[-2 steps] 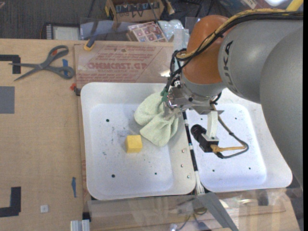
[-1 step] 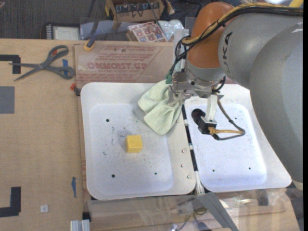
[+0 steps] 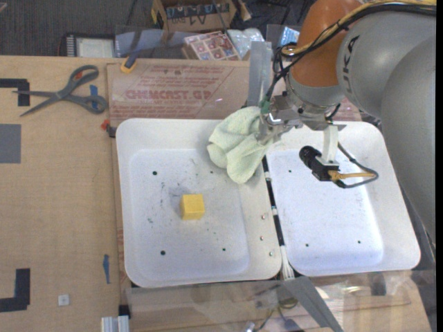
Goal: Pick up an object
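**Cloth at gripper over the divider between bins**

Two white bins side by side: left bin point(image 3: 138, 254) and right bin point(image 3: 387, 247). One pale green cloth point(image 3: 237, 147) is bunched at the back right corner of the left bin, draped toward the rims where the bins meet. One yellow cube point(image 3: 193, 207) sits alone near the middle of the left bin, well apart from the cloth, square to the bin, no clear long axis. Dark specks on that bin floor.

The gripper point(image 3: 266, 124) is at the cloth's upper right edge, touching it; cloth looks gathered up at the fingers, so it seems pinched, but the fingertips are buried in fabric. The cloth's long axis runs roughly top right down to lower left, hanging from the gripper end. The grey arm point(image 3: 387, 54) with its orange band point(image 3: 325, 26) crowds the back right. A black cable piece point(image 3: 320, 164) hangs from the wrist over the right bin.

Off the bins: one pair of scissors point(image 3: 66, 95) on the brown bench, left, blades pointing left. One clear plastic sheet with red lettering point(image 3: 176, 95) behind the left bin.
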